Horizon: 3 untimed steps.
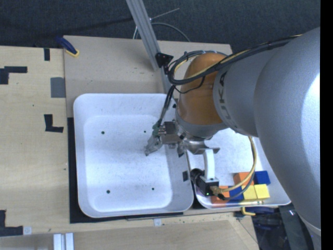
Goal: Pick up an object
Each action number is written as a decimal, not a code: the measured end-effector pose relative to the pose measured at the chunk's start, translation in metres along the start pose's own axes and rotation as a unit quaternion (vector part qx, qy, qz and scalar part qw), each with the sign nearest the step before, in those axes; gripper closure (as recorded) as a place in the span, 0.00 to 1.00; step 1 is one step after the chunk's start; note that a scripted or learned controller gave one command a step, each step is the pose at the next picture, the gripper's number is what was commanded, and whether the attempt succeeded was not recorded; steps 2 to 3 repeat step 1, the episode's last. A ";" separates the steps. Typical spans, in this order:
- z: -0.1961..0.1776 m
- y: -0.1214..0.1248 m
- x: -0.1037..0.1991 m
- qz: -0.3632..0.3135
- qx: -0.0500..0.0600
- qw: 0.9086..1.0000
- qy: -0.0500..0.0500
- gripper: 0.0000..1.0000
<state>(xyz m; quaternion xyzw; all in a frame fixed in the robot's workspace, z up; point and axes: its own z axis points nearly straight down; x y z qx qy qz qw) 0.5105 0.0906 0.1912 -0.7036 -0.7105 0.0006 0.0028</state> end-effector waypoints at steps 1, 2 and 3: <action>0.000 -0.008 0.005 0.004 0.000 1.000 -0.001 0.00; 0.000 -0.008 0.005 0.004 0.000 1.000 -0.001 0.00; 0.000 -0.008 0.005 0.004 0.000 1.000 -0.001 0.00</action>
